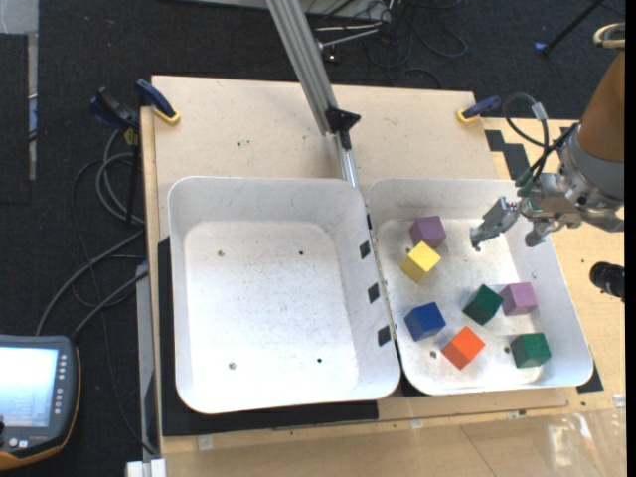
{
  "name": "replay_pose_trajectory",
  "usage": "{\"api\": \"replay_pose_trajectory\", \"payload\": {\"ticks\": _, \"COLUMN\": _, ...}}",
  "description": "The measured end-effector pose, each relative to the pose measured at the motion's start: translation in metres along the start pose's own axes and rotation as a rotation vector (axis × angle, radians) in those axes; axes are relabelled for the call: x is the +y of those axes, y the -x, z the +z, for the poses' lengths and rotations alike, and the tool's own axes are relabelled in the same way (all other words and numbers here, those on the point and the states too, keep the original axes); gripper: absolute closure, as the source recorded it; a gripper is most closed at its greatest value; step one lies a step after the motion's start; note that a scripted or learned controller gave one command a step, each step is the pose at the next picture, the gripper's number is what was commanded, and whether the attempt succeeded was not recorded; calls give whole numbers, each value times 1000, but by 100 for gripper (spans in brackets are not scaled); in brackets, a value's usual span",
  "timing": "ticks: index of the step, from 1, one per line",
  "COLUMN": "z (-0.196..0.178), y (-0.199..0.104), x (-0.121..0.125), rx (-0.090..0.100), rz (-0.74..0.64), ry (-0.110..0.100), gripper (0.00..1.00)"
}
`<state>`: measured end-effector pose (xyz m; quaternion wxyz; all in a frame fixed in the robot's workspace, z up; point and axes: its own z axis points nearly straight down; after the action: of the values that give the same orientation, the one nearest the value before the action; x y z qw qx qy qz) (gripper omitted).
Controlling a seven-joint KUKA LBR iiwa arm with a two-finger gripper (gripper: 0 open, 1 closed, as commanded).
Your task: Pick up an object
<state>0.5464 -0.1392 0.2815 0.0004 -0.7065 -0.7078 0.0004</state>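
Note:
The right bin [556, 296] holds several small cubes: a purple one [427, 231], a yellow one [421, 259], a blue one [425, 320], an orange one [463, 347], two green ones [483, 304] [531, 349] and a lilac one [519, 297]. My gripper [515, 224] hangs over the right bin's upper right part, to the right of the purple cube. Its two fingers [490, 223] stand apart with nothing between them. It is open.
The left bin [189, 266] lies beside the right one. A slanted metal pole [308, 58] comes down to the bins' shared back edge. Clamps [159, 102] [479, 109] sit on the bench's back corners. A pendant screen [35, 396] lies at the lower left.

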Motion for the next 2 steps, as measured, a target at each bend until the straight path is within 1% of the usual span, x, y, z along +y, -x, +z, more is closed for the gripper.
{"api": "replay_pose_trajectory", "payload": {"ticks": 1, "z": 0, "y": 0, "x": 0, "rx": 0, "rz": 1, "ry": 1, "gripper": 0}}
{"api": "replay_pose_trajectory", "payload": {"ticks": 2, "z": 45, "y": 4, "x": -4, "rx": 0, "rz": 3, "ry": -4, "gripper": 0}}
